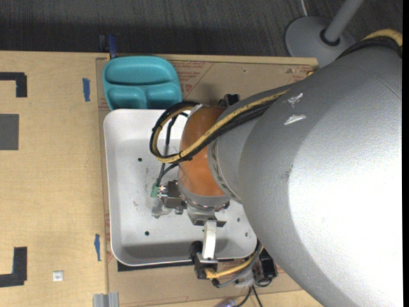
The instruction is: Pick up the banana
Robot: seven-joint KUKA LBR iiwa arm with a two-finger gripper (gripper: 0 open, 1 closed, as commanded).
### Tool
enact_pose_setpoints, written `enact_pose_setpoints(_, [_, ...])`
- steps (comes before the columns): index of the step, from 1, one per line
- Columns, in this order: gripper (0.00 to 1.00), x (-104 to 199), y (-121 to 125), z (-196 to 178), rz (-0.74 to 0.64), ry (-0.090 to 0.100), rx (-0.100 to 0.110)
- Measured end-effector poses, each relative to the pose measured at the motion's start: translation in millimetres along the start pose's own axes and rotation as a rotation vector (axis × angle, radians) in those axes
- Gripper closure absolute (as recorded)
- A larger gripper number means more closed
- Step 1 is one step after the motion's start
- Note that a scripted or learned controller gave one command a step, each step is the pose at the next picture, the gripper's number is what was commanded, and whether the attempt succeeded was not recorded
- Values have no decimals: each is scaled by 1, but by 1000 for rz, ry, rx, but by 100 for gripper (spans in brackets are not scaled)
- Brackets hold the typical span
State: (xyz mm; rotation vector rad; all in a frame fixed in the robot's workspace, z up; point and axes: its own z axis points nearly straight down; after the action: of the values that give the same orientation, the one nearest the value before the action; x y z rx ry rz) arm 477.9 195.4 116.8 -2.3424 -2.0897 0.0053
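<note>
The grey KUKA arm [332,171] comes in from the right and covers most of that side of the view. Its orange band [199,165] sits over the middle of a shallow white bin [124,171]. Below the band the wrist ends in metal hardware, the gripper [169,198], which carries a small green part on its left edge and hangs over the bin's floor. From this angle I cannot tell whether it is spread or pressed together, or whether anything sits in it.

A bundle of black and yellow cables [165,133] loops out just above and left of the gripper and then runs back along the arm. A white bracket [208,243] hangs below and to the right of the gripper, near the bin's near rim, with more yellow cable under it.

The arm hides much of the bin, so I cannot tell where the banana lies. The bare floor to the left of the gripper shows a few dark specks and scuffs.

A teal compartmented tray [140,82] lies past the gripper toward the top of the view, touching the bin's far rim. The bin and the tray rest on a tan surface [51,171] marked with blue tape [87,89] and black patches [9,132], well to the left of the gripper. A grey round stand base [307,38] sits on dark carpet [160,11] at the upper right.
</note>
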Motion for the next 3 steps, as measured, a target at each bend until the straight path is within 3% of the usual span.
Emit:
enact_pose_setpoints(1, [0, 29, -3, -39, 439, 1, -2])
enact_pose_setpoints(2, [0, 29, -3, -44, 314, 0, 0])
enact_pose_setpoints(3, [0, 29, -1, 31, -155, 2, -5])
